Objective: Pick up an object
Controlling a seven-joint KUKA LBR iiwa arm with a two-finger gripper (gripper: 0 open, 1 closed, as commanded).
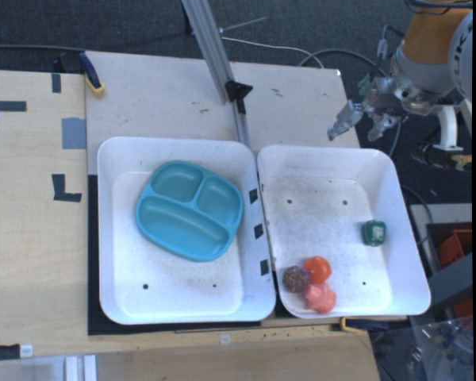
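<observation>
Four small objects are lying in the right bin (pixel 397 182), all toward its near and right-hand part. A small dark green object (pixel 374 232), blocky in shape, is sitting alone beside the bin's right wall. Well apart from it, near the front edge, three rounded things are crowding together: an orange-red one (pixel 317 269) that looks like a tomato, a dark brownish-purple ball (pixel 295 278) pressing against its left side, and a pink, lumpy piece (pixel 320 298) resting just in front of both; they are too small to name more surely. The rest of this bin's floor is showing grey scuffing and speckles.

The left bin (pixel 111 213) is touching the right one along a shared edge, and it is holding a light blue divided plate (pixel 190 210) with three compartments, lying flat and turned at an angle.

The gripper (pixel 364 123) is hanging outside the bins, above the bench top beyond the right bin's far right corner, well away from every object. Its two fingers are standing spread apart with nothing between them. The arm (pixel 438 38), with its orange band, is reaching in from the upper right. A slanted metal pole (pixel 210 38) is crossing the wooden bench (pixel 32 213) behind the bins, and thin cables are trailing nearby.
</observation>
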